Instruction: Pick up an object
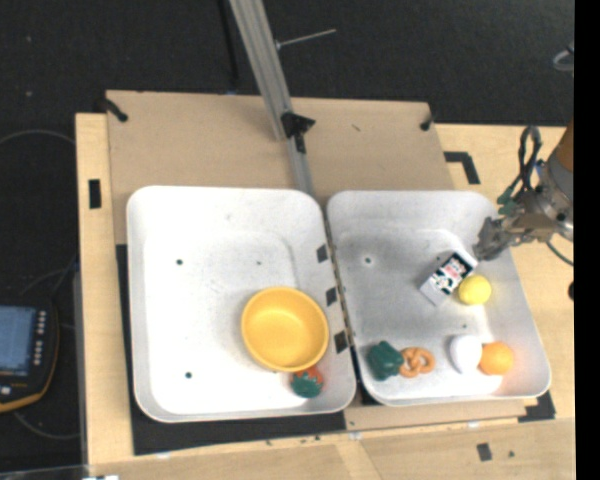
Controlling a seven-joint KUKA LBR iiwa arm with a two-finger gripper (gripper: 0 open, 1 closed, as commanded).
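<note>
Camera view: my gripper (490, 238) sits over the right bin's (400, 218) right rim, near its far right corner, nothing visibly between the tips; can't tell more than that from this angle. Arm comes in from the right, so I'd guess I'm lined up on the nearest cluster. Closest candidate: small box (447, 275), black and white print, flat faces, lying tilted, touching the yellow ball (474, 290) just beside it. Box looks rigid with square edges, probably the easier pinch; ball is round and smooth, likely to roll off. Along the near edge of the same bin: dark green lump (384, 360), orange pretzel-shaped piece (416, 361) touching it, white rounded object (465, 353) hard to read against the bin, orange ball (496, 358) by the near right corner. Left bin (200, 228): yellow bowl (285, 328), glossy plastic, upright, toward the near right corner, with a small green and red item (308, 382) tucked at its near rim. Both bins are shallow white plastic, scuffed grey. Nothing picked yet.
</note>
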